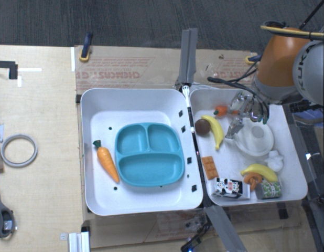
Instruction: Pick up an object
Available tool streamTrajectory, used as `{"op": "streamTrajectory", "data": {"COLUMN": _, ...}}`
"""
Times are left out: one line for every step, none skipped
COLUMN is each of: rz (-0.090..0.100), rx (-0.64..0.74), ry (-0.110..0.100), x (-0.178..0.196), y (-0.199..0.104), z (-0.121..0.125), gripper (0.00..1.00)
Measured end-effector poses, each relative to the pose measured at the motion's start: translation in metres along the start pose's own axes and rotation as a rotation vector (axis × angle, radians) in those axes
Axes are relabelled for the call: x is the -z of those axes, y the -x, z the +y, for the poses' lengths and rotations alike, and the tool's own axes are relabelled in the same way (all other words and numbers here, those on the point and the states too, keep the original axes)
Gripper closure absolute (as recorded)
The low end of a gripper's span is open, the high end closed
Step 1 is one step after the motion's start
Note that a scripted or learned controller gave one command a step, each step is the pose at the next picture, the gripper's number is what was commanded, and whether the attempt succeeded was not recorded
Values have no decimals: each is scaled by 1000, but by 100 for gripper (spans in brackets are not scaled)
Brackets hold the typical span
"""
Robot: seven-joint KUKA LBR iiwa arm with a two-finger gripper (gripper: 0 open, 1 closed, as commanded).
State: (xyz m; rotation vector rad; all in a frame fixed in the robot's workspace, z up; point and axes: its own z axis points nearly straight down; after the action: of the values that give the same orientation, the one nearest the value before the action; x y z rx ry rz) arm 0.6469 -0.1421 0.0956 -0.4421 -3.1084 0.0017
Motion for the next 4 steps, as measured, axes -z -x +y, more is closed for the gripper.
{"op": "streamTrajectory", "data": {"rz": -5, "rx": 29, "ry": 2, "x": -3, "y": -29, "z": 36, "gripper": 0}}
{"op": "streamTrajectory", "data": {"rz": -4, "rx": -166, "ry": 1, "x": -3, "y": -42, "z": 36, "gripper": 0}}
{"op": "streamTrajectory", "data": {"rz": -3, "rx": -239, "ry": 2, "x": -3, "y": -68, "z": 31, "gripper": 0}}
{"op": "streamTrajectory", "data": {"rz": -1, "rx": -515, "ry": 2, "x": -4, "y": -78, "z": 26, "gripper": 0}}
